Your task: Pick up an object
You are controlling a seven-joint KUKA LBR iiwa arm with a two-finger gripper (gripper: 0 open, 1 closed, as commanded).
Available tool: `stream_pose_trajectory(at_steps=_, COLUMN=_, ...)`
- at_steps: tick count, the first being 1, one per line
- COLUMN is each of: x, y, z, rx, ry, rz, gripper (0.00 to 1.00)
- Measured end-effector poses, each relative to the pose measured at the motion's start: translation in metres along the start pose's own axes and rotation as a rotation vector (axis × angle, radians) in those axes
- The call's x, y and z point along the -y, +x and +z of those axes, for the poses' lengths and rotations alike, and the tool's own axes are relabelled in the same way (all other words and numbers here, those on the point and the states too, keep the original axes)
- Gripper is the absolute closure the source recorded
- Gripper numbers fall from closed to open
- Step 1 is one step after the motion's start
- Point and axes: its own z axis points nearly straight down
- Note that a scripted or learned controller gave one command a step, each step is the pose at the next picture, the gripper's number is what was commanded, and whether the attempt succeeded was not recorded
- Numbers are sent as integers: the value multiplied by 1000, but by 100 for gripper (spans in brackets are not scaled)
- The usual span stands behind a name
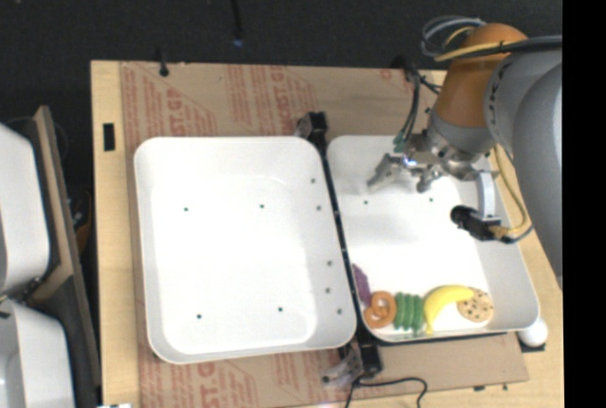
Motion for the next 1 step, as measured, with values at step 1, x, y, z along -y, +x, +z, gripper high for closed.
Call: stream_pose_trajectory(at_steps=1, x=-2, y=-1, z=-14, rx=1, ry=-7, rz=1, gripper=100)
